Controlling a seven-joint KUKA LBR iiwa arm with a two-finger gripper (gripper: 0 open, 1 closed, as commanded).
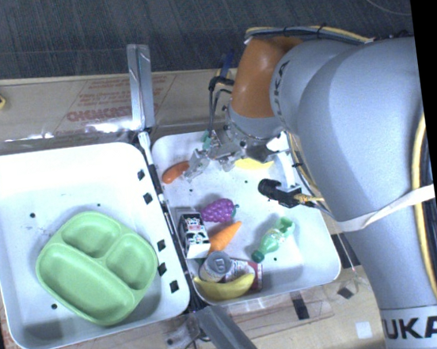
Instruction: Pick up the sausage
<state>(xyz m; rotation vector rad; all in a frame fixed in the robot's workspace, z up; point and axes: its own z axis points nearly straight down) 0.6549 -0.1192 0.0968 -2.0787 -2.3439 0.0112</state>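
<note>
so, two white bins sit side by side on a brown bench (49,104): the left bin (13,189) with one green divided plate (95,266), the right bin (314,265) with one sausage (174,172) at its upper-left corner, one grape bunch (217,210), one carrot (225,235), one banana (225,287). the gripper (204,157) hovers just beside the sausage, and i can't tell how far open it stands.

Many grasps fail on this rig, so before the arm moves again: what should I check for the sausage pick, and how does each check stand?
1. Sausage visible, at the right bin's upper left corner: ok.
2. Gripper close beside the sausage: ok.
3. Sausage between the fingers: cannot tell.
4. Sausage apart from the grapes and carrot: ok.
5. Sausage clear of the bin wall: not ok, it lies close against it.
</note>
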